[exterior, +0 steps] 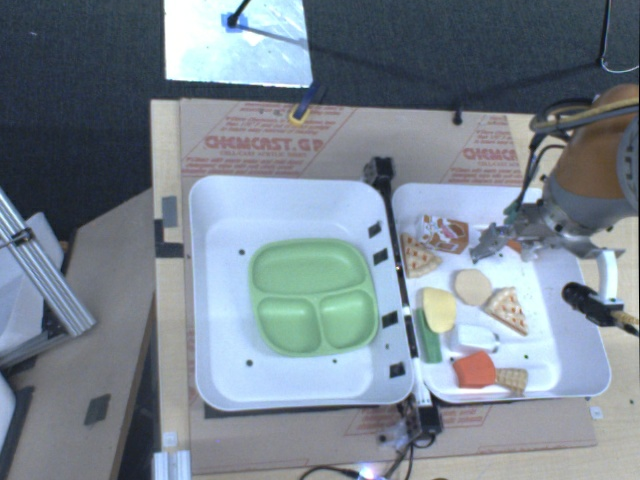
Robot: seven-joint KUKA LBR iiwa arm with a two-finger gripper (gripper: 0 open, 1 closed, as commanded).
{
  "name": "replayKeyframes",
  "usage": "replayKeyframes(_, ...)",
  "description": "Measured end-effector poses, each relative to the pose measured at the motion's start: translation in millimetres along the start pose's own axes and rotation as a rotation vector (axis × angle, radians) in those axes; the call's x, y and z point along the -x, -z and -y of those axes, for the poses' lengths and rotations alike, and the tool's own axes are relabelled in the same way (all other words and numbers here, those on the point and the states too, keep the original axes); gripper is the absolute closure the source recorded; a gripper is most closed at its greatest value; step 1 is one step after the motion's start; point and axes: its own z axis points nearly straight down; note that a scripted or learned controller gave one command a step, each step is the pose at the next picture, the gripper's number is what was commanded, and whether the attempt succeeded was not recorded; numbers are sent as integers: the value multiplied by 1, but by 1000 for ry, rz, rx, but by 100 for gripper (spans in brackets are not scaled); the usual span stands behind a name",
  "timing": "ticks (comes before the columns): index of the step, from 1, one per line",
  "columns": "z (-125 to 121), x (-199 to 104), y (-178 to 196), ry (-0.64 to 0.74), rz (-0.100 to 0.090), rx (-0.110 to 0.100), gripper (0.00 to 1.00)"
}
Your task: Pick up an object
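Dark carpet surrounds a cardboard-topped bench (300,133) carrying two shallow white bins side by side, seen from the fixed camera above. At left, the left bin (215,268) holds a green divided plate (312,296) with three compartments. At right, the right bin (590,363) carries the toy food: a small printed packet (443,232) at the far end, a waffle piece (418,256) just left of it, a round tan biscuit (472,287) near the middle, a pizza slice (507,311) to its right, a yellow piece (438,309) lying on a green stick (429,342), and an orange block (475,369) beside a small cracker (512,379) at the near edge.

From the right, the grey arm with its orange band (590,158) reaches over the far part of the right bin. Its gripper (498,242) hangs above bare bin floor between the packet and the biscuit, fingers spread apart with nothing between them.

By this evidence the pick is not yet made: every item lies in the bin, none lifted. What appears left is the whole grasp: settling over one piece, closing on it and raising it. The biscuit and packet lie nearest the fingers.
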Motion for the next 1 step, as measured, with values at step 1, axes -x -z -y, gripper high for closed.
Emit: replayKeyframes(1, 0, -1, -52, -1, 0, -1, 0)
